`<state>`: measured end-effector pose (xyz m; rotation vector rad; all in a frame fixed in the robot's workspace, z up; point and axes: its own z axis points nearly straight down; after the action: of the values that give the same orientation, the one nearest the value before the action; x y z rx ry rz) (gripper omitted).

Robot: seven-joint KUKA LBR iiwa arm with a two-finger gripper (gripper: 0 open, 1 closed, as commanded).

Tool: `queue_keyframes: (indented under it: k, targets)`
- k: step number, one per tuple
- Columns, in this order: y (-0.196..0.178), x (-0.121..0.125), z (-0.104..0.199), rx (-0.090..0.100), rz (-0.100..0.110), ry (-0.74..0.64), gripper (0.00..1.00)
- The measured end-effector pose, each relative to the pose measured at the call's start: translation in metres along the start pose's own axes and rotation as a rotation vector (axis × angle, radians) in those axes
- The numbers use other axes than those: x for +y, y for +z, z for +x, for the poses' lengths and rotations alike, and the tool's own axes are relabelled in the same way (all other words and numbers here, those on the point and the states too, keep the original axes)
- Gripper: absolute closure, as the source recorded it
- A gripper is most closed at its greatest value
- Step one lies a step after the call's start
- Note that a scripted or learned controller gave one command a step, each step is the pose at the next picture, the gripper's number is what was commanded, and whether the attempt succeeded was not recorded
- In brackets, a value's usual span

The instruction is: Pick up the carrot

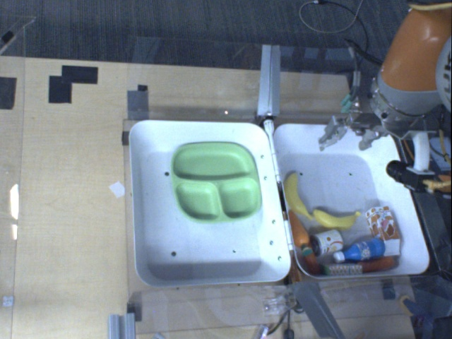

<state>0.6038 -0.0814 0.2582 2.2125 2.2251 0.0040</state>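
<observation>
The gripper (349, 134) hangs over the far edge of the right bin (353, 171), with its two fingers spread apart and nothing between them. The carrot (299, 231) lies at the near left side of that bin, just beside a yellow banana (314, 210) and a small can (328, 243). A green tray (215, 180) sits in the left bin (152, 210).

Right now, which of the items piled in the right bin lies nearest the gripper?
The banana: its curved yellow body reaches furthest up the bin toward the gripper, while the carrot, can and bottle sit lower down.
</observation>
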Motion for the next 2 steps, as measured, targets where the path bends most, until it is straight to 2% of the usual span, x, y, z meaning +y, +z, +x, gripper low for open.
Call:
queue_keyframes:
  k: [1,2]
  targets:
    - [-0.064,-0.018,0.065,0.001,-0.001,0.269,0.00]
    - [0.061,-0.059,0.063,0.000,0.004,0.630,0.00]
